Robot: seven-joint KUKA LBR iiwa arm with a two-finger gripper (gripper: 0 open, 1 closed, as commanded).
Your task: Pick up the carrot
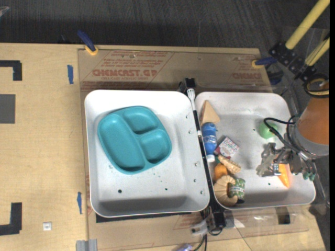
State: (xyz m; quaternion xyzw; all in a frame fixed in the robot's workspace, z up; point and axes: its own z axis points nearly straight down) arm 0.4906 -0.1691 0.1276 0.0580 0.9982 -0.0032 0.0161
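- Bench (42, 156): tan surface bearing two white bins side by side at frame centre and right.
- Left bin (104, 192): holds a teal divided plate (134, 138), lying flat in the bin's upper left part.
- Right bin (246, 119): holds a cluster of small items along its left wall and the arm's tool at its right side.
- Cluster, top to bottom: a tan wedge (209, 112), a blue bottle (209, 138), a small printed packet (228, 147), then several tan and orange pieces (226, 184) packed close together at the lower left of this bin.
- Green object (266, 130): rests in the upper right part of the right bin, partly crossed by a black cable.
- Arm (316, 122): enters from the right edge of the frame; the orange band sits above the wrist.
- Gripper (273, 162): low over the right bin's lower right area, just left of the carrot. Finger spacing cannot be told; the metal parts blur together here.
- Carrot (284, 174): an orange piece at the lower right of the right bin, just beside the gripper's body, possibly touching it. It is not visibly between the fingers.
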